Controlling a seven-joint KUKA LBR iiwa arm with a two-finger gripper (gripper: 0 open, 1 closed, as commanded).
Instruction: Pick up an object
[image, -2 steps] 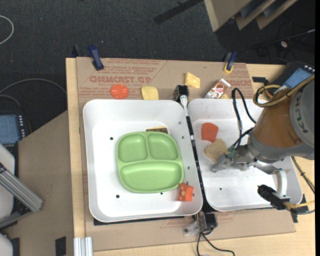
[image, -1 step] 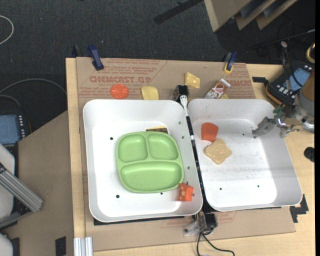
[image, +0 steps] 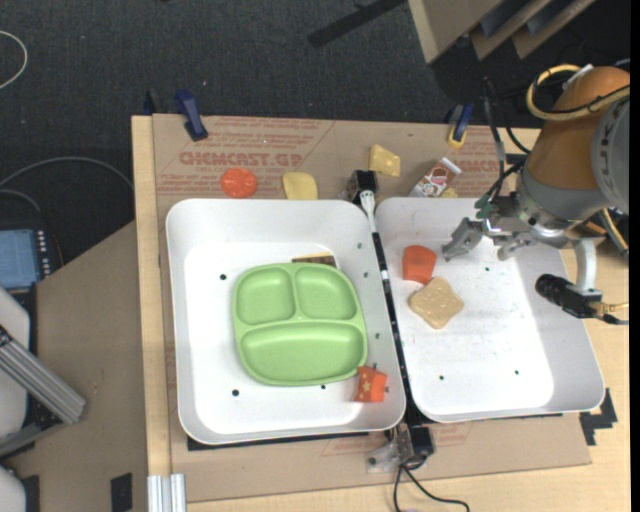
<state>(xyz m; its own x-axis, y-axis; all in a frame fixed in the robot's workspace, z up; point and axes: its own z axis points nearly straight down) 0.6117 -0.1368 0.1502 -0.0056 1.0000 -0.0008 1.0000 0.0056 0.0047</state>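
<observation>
Two white bins are seen: the left bin (image: 190, 300) has one green divided plate (image: 298, 324) and one small orange toy (image: 371, 384). One red block (image: 419, 264) and one toast slice (image: 435, 302) are found in the right bin (image: 520, 340). The gripper (image: 487, 238) is spread fairly wide above the right bin, nothing held.

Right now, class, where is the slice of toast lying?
The toast lies in the right bin, near its left wall, just below the red-orange block and apart from the gripper.
</observation>
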